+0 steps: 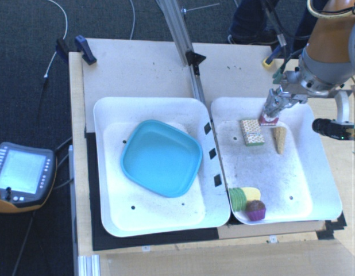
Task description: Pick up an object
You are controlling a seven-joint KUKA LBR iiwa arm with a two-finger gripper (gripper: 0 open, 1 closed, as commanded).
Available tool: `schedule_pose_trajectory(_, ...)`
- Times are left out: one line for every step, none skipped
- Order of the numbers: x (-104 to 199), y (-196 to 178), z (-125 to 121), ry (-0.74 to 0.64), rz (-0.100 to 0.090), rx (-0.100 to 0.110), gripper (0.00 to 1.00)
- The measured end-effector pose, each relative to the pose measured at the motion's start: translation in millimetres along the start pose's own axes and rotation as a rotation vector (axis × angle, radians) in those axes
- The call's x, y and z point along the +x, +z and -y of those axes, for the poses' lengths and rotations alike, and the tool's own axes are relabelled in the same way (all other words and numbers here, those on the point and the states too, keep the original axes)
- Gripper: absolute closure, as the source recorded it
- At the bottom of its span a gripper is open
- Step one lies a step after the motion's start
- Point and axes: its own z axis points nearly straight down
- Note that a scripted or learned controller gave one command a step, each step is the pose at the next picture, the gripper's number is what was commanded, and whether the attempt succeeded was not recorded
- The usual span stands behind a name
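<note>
Nearest the camera, a purple toy (256, 210) and a yellow-green toy (242, 196) sit in the right bin's (315, 180) near-left corner. Gripper (270, 115) at the far side pinches a small red object (268, 119); just beside it lie a checkered block (252, 131) and a cone (279, 139). Left bin (108, 154) holds a blue plate (161, 157).

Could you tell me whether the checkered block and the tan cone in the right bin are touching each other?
Apart. The camera view shows a strip of bare white bin floor between the checkered block and the tan cone.

Plate (161, 157) in left bin (108, 111); block (252, 131) beside cone (279, 139) in right bin (321, 171).
</note>
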Motion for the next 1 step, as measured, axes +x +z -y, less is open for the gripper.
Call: schedule_pose_trajectory(56.9,10.6,-4.5,0.0,0.0,0.002,1.0)
